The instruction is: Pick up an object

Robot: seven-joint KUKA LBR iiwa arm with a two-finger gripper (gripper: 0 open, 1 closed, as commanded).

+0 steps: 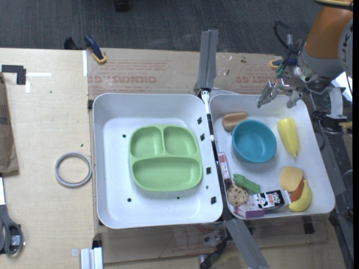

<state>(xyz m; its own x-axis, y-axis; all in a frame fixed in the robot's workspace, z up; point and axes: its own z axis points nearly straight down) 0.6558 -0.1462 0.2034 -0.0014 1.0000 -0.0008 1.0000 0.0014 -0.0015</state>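
Well left of the gripper (279, 94): tape ring (73, 168) on bench (45, 128); scissors (10, 234) lower still; blue-and-yellow clamp (96, 49) far left, higher.

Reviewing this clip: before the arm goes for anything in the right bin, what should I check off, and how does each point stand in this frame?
1. Tool holds nothing: ok, nothing sits between its fingers.
2. Tool above the right bin: ok, it hangs over the far rim, near the top corner.
3. Nearest targets free to reach: ok, the yellow corn and the blue bowl lie apart.
4. Bread roll clear of the bowl: not ok, it touches the bowl's far edge.
5. Near-end pile separable: not ok, the cookie, milk carton and banana crowd together.
6. Left bin relevant: cannot tell; it holds a green divided plate.
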